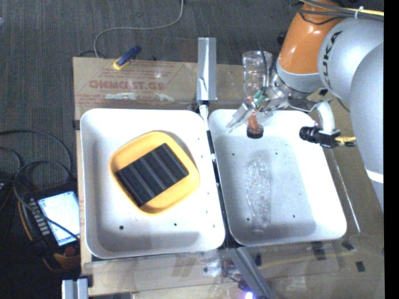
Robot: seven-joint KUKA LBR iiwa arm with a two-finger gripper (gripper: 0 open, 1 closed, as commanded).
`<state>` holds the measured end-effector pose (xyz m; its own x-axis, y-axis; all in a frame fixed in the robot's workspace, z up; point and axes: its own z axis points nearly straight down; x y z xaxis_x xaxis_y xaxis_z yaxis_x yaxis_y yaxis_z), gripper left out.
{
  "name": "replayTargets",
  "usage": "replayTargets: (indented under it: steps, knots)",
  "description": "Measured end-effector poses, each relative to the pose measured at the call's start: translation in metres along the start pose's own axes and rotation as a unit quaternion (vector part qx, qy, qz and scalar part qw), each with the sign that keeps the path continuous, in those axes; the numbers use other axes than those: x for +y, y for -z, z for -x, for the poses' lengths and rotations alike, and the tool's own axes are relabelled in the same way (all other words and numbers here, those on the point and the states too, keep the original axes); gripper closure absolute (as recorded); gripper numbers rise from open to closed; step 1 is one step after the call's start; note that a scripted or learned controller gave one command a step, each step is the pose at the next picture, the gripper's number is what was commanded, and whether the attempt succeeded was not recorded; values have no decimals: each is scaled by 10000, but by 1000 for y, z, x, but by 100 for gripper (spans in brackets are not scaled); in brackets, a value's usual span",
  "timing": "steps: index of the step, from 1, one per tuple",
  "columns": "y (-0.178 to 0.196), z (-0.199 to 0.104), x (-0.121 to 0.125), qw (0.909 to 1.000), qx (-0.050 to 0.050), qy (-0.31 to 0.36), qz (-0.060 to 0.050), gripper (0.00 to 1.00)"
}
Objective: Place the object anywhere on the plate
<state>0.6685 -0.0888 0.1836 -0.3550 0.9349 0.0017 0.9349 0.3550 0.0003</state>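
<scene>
A yellow plate [128,156] lies in the left bin [100,229], and a black ridged slab [153,174] rests on it. Over the far edge of the right bin [312,223] hangs a clear plastic bottle [256,72], its orange-brown cap [254,130] pointing down just above the bin floor. My gripper [254,109] is shut on the bottle near its neck, with one finger on each side. The arm's orange band [305,33] sits above and to the right.
A clear, crinkled patch [259,189] lies on the right bin's floor; what it is cannot be told. A black fitting [313,134] juts from the arm over that bin's far right. A metal bar [206,70] stands behind the divider between the bins.
</scene>
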Motion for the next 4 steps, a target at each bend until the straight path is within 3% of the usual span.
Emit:
replayTargets:
  steps: [1,2,3,4]
  knots:
    - [0,-16,6,9927,-10,1207,-11,100]
    - [-1,-48,-29,9999,2,-136,-10,100]
    - [-68,14,-12,9993,-3,-387,-13,100]
    - [-59,3,-49,9865,-3,-1636,-5,100]
